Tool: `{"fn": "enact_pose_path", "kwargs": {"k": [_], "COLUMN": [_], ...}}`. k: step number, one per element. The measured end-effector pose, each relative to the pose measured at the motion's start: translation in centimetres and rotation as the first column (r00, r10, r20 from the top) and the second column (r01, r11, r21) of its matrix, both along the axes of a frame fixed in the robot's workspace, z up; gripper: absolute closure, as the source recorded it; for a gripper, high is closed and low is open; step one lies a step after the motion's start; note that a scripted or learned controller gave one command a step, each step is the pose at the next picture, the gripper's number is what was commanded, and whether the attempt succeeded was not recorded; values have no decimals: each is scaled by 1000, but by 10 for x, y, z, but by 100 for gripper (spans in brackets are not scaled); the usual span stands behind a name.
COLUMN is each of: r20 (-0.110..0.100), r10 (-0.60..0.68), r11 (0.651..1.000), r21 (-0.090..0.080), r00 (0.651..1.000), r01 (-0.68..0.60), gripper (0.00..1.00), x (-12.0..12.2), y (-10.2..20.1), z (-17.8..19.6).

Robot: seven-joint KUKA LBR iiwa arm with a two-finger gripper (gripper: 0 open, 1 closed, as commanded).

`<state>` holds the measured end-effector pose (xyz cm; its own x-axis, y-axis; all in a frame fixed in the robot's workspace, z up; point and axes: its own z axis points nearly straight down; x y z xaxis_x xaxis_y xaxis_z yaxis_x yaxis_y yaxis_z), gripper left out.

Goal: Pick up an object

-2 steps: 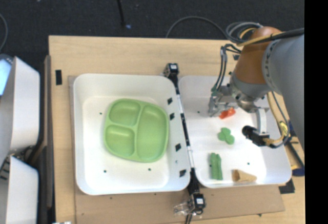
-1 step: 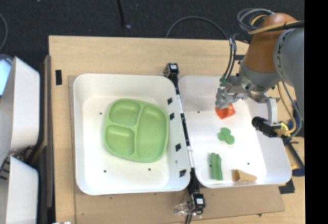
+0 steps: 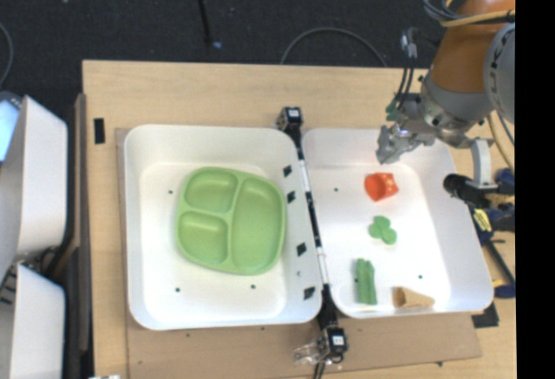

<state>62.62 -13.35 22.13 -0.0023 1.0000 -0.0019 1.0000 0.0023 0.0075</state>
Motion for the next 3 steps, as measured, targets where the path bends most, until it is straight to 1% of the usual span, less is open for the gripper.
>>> {"fn": "enact_pose_path", "kwargs": {"k": [1,2,3], "r20": [-2,-7,-5], "r10": [2,2,4], "r11": [1000,1000,1000], "r21": [1,1,2], "r00": [1000,1000,1000], "r01": [-2,-2,-4], "gripper": [100,100,100], "x": [0,7,9], "y": [6,49,99], "z": [47,39,47]}}
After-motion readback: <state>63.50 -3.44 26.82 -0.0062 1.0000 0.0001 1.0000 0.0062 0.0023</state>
